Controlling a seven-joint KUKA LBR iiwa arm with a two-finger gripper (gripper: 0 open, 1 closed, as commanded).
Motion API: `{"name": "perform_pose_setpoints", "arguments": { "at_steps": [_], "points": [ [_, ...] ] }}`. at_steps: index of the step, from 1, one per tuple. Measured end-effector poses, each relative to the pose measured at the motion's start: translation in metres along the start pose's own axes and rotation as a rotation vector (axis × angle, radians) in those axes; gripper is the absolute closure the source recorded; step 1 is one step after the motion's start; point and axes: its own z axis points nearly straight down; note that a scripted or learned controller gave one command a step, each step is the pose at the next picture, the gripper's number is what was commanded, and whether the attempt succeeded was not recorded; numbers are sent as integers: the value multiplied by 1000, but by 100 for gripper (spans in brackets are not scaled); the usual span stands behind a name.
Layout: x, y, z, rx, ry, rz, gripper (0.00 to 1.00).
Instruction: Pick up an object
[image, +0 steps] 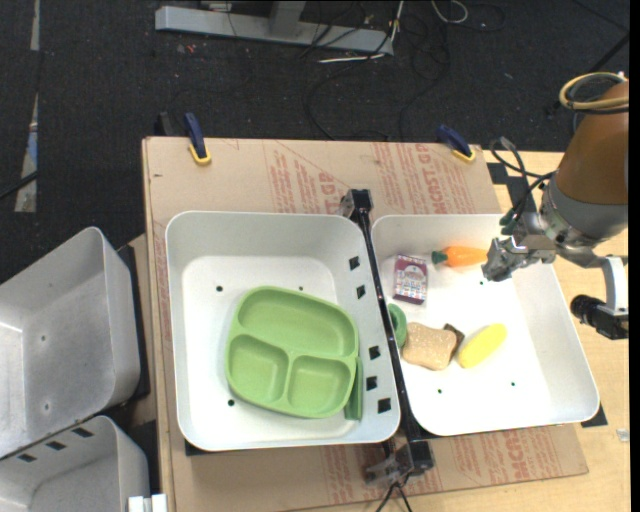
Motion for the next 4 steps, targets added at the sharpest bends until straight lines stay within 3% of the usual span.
{"name": "perform_pose_setpoints", "arguments": {
  "at_steps": [1,4],
  "points": [
    [9,-2,-58,0,0,-2,100],
    [151,32,-52,3,3,-6,100]
  ]
}}
